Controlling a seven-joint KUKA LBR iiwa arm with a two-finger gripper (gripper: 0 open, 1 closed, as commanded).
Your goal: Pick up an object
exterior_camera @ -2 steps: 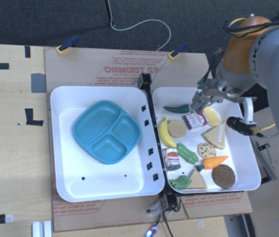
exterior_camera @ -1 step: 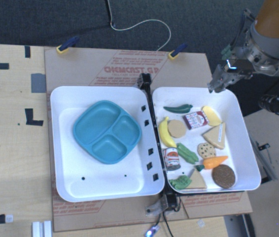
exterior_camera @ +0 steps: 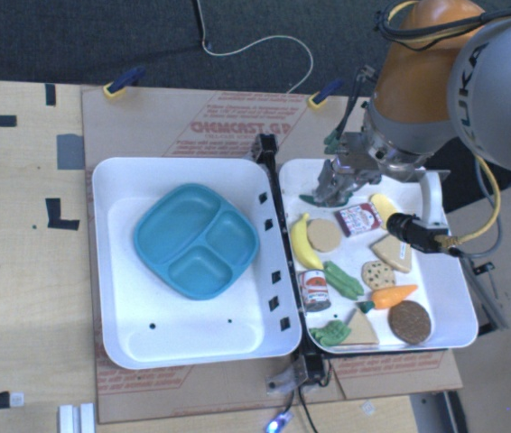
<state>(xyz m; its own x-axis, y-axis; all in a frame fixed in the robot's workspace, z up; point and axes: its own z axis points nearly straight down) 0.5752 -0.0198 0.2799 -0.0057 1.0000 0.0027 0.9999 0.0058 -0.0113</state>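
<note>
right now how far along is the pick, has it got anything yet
Early stage. Done: the arm has reached over the right bin, with the tool low at its far end. In hand: nothing visibly held; the banana, cookie and carrot all lie in the bin. Left: gripping an item and lifting it. The blue plate sits in the left bin.

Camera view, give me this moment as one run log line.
gripper: far end of right bin | banana: untouched | blue plate: left bin
</note>
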